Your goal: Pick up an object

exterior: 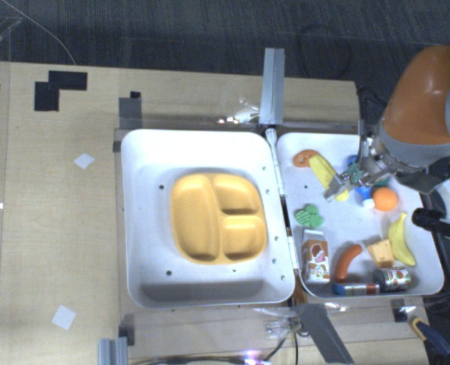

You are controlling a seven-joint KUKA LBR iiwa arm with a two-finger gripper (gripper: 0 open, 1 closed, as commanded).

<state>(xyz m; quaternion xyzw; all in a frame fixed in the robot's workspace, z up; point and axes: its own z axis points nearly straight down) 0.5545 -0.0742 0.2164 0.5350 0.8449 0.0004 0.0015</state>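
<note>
We start with the bench (50,226), which carries two white bins side by side: the left bin (145,219) holds a yellow divided tray (217,217), the right bin (430,276) holds the clutter. The arm (423,97) comes in from the right, orange band up top, and hangs over the far right part of the right bin. Its gripper (354,179) sits low over the far middle of that bin, pointing left and a bit near. We cannot tell whether it is spread or clenched; the tip is a tangle of metal and coloured bits, and nothing shows clearly between them. Nearest candidate for the pick, we judge, is the yellow corn-like piece (324,172): it lies just left of the tip, touching or almost touching it, long axis slanting from far-left to near-right. Just beyond it at far left is an orange-red curved piece (305,157). The orange ball (385,198) is just beside the tip on the near-right side. Well apart, nearer: green ridged piece (310,216), small carton (315,258), red sausage (347,258), cheese wedge (381,252), banana (400,239), can (394,278) and a marker-like stick (354,287) along the near wall. The coming move likely turns on a short shift left to straddle the corn across its slant.
</note>
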